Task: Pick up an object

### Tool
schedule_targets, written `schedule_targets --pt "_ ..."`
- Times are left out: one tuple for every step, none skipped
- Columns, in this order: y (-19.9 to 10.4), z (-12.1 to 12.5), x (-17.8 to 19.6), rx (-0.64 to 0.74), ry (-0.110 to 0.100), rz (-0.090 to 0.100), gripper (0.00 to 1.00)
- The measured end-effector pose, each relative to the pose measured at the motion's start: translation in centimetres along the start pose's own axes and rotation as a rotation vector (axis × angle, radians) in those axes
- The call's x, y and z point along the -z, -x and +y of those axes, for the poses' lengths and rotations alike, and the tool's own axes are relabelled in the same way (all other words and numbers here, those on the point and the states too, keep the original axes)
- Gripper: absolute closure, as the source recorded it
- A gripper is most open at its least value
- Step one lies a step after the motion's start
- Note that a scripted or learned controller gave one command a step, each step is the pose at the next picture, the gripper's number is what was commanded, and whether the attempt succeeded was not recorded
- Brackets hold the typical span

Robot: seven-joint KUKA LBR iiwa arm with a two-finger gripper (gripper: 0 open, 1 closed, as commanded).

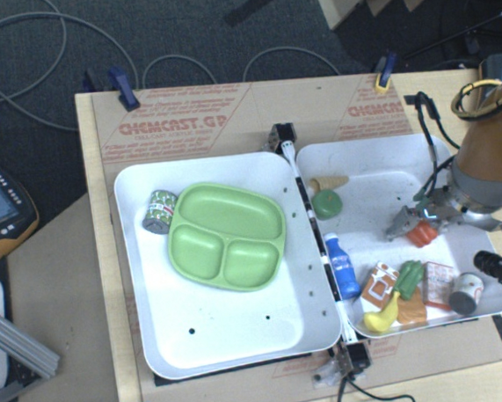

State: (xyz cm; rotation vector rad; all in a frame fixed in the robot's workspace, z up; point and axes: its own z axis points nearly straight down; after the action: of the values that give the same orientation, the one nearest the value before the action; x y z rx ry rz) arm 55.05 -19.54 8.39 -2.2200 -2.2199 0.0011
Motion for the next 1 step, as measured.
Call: schedule_targets --pt "0.06 0.09 1.07 -0.001 0.004 -0.002 1.0"
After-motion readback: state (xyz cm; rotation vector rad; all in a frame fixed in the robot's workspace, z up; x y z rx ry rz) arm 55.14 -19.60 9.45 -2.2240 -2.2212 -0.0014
